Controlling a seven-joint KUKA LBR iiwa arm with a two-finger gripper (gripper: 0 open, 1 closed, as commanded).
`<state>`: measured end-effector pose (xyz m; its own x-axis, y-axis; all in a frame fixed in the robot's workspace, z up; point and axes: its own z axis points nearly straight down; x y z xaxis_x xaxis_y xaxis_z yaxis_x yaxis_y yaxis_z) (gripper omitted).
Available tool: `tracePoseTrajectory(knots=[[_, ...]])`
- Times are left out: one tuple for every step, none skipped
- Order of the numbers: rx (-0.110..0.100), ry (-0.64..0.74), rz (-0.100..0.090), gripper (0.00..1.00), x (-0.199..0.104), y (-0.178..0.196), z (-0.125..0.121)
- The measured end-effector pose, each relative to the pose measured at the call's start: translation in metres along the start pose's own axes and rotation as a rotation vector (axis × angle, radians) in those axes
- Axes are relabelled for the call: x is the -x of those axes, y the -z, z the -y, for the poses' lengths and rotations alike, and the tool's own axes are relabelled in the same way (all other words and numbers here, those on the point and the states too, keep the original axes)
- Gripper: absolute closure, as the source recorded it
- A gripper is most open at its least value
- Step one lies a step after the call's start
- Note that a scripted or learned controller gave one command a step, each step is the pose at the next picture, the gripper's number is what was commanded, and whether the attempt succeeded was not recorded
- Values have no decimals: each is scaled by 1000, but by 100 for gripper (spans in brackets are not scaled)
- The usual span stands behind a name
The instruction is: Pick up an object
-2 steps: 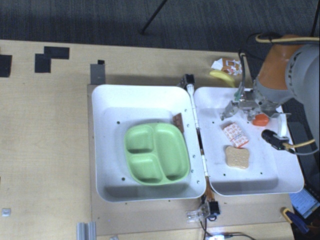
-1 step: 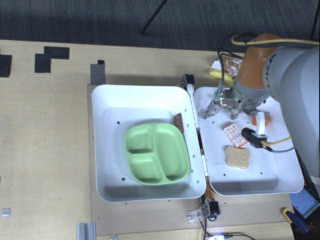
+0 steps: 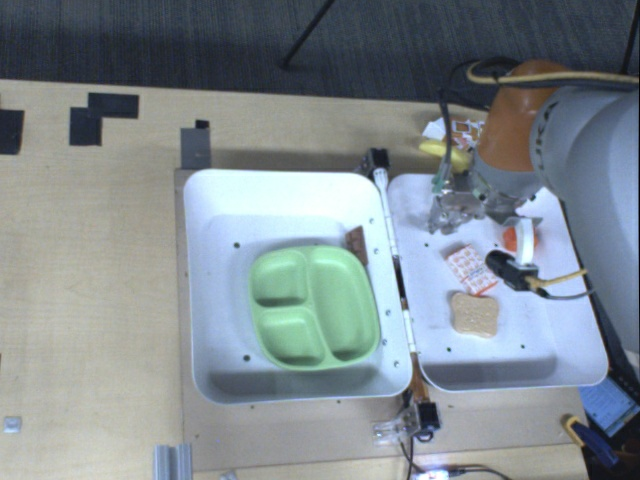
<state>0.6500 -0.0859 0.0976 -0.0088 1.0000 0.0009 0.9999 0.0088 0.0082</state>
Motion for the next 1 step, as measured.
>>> tracePoseTrajectory(knots=[[-3,-6,3,100,73,20,-13]])
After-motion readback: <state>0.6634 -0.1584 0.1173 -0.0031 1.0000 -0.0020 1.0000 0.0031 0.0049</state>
